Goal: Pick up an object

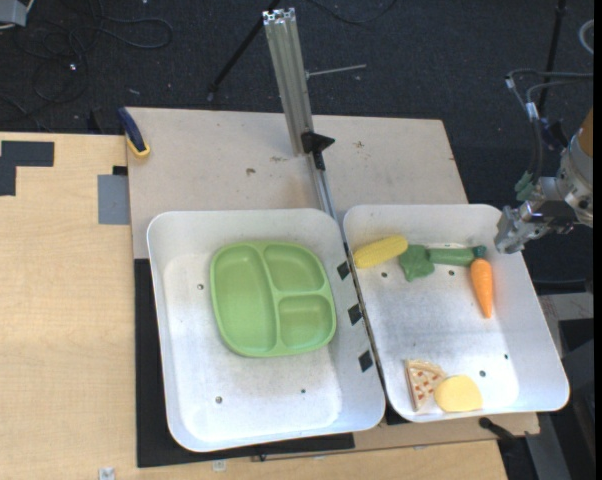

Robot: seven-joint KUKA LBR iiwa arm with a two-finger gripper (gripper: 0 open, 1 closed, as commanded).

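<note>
The right bin (pixel 536 368) holds a yellow corn cob (pixel 380 251) at its far left, a green toy piece (pixel 439 260) beside it, an orange carrot (pixel 482 287) near the far right wall, and a pizza slice (pixel 422 382) next to a yellow round piece (pixel 458 395) at the front. My gripper (pixel 511 232) hangs at the bin's far right corner, just above and right of the carrot, with nothing visibly between its fingers. Whether it is open or shut is unclear.
The left bin (pixel 181 368) carries a green divided plate (pixel 273 298). A metal post (pixel 291 78) rises behind the bins. A blue and yellow tool (pixel 134 134) lies on the board at the back left. Black clips (pixel 353 313) sit along the divider between bins.
</note>
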